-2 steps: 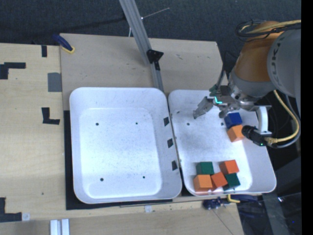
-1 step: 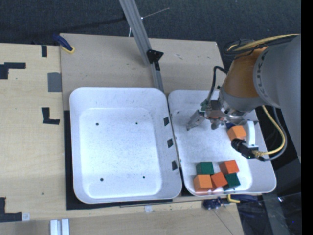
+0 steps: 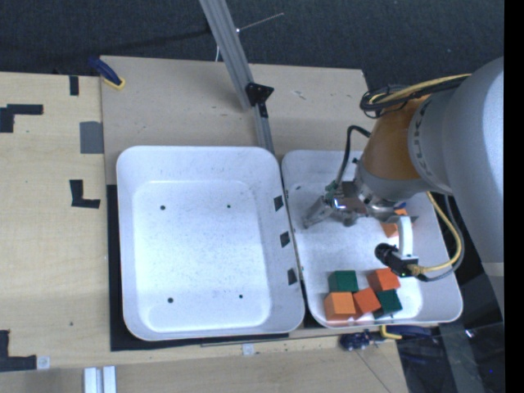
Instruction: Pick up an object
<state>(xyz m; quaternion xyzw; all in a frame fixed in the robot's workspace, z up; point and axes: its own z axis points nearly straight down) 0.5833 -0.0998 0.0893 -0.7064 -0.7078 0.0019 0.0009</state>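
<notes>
Looking down on the bench, you see the arm (image 3: 442, 137) reach in from the right over the right bin (image 3: 311, 236). Its gripper (image 3: 321, 211) hangs low near the bin's upper left part, well apart from the blocks. You cannot tell its state from here. The blocks lie together near the bin's bottom edge: a green block (image 3: 343, 281), orange blocks (image 3: 339, 304), and a dark green one (image 3: 390, 301). The left bin (image 3: 131, 170) sits just beside.

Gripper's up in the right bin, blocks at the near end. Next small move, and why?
Probably shift the gripper toward the near end of the right bin, over the orange and green blocks. It sits apart from that cluster, above bare bin floor.
</notes>
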